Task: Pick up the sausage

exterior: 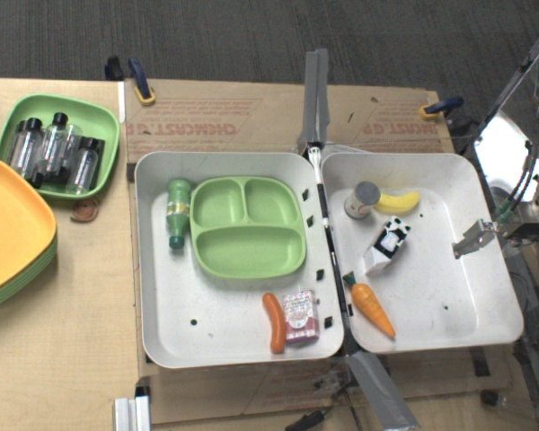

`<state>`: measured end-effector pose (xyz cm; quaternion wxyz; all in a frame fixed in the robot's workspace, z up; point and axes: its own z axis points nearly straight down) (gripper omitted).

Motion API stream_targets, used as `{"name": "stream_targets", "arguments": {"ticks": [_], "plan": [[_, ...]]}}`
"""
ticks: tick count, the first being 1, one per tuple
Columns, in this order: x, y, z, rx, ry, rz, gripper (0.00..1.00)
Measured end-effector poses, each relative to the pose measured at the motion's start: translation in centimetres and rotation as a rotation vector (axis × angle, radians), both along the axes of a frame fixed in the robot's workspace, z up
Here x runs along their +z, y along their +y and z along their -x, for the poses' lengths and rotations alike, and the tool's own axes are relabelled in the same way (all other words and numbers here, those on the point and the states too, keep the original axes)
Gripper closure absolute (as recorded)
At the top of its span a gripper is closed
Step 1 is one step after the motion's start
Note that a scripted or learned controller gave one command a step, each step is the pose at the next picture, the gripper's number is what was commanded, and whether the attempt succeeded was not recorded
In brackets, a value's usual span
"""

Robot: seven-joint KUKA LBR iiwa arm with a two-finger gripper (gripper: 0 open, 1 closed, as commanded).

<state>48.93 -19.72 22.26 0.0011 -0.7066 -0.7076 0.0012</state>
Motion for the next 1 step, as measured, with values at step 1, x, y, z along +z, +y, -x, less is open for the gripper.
{"name": "stream_targets", "arguments": {"ticks": [1], "plan": [[2.73, 0.33, -3.77, 0.482, -0.004, 0.000, 0.00]]}}
